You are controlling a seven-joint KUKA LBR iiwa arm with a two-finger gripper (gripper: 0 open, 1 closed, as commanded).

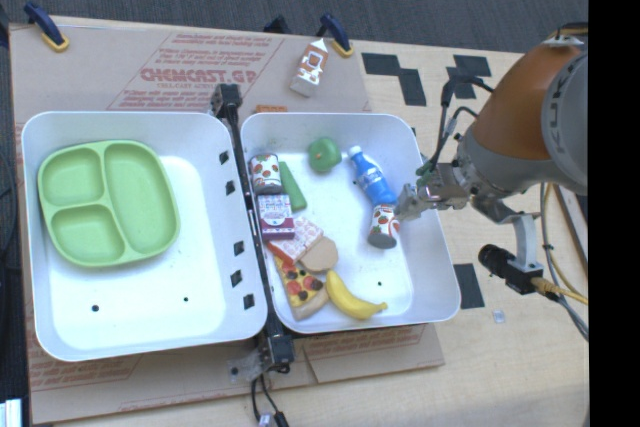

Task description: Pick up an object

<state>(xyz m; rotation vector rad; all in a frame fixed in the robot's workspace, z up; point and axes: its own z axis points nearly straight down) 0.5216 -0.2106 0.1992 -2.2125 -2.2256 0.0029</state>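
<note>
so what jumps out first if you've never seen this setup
The green divided plate lies alone in the left bin, while the right bin is crowded with toy food: a banana and pizza slice near its front, a blue bottle and green apple further back. The arm reaches in from the right, its gripper at a small can.

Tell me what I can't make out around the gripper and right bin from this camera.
- Gripper: too small and blurred to tell whether it grips the can, camera view.
- Labels on the can and blue bottle: too small to read.
- Pizza slice: partly covered by the bread slice and banana.
- Arm: cut off by the right edge.
</note>
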